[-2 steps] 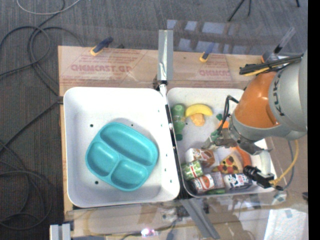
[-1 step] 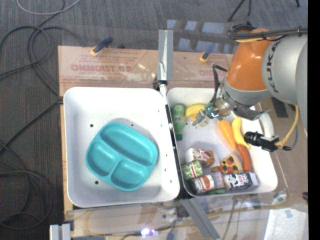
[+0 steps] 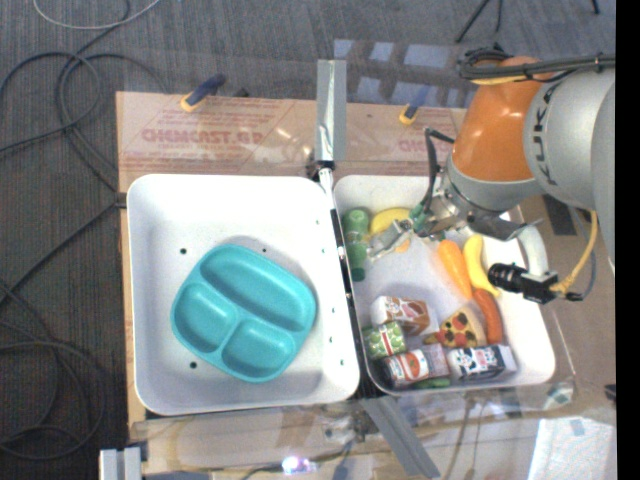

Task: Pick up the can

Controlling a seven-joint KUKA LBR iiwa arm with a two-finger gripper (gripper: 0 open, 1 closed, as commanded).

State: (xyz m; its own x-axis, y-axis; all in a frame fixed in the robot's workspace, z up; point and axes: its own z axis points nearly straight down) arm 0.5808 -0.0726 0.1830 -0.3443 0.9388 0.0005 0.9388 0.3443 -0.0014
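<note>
Two cans lie near the front of the right bin (image 3: 545,358): a small green-labelled can (image 3: 385,341) and, just in front of it, a red-labelled can (image 3: 414,367) on its side. My gripper (image 3: 393,236) hangs over the back left of that bin, above a yellow fruit (image 3: 388,218) and beside a green bottle-shaped object (image 3: 356,240). It is well behind both cans and touches neither. The grey and orange arm (image 3: 500,138) comes in from the upper right and hides part of the bin's back.
The right bin also holds a small carton (image 3: 404,312), a pizza slice toy (image 3: 460,326), a carrot (image 3: 454,266), a banana (image 3: 476,260), a sausage (image 3: 490,314) and a dark carton (image 3: 476,361). A teal divided plate (image 3: 245,311) lies in the left bin (image 3: 150,208).
</note>
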